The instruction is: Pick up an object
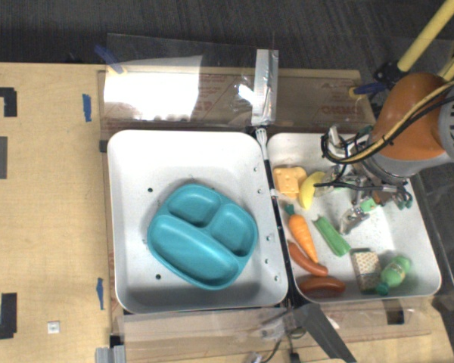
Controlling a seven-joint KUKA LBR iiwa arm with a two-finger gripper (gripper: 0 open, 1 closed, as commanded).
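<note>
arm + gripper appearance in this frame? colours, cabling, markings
Grey arm with a bulbous orange band above the wrist. Black and yellow cables loop from the band down to the gripper, a small metallic assembly with dark parts. Part of a dark letter marking sits on the grey link.

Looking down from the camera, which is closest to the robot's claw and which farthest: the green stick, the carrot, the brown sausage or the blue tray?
From the gripper, in the right bin:
1. Green stick, just left of and below it.
2. Carrot, further left, near the divider.
3. Brown sausage, at the bin's near edge.
4. Blue tray, in the left bin.
</note>
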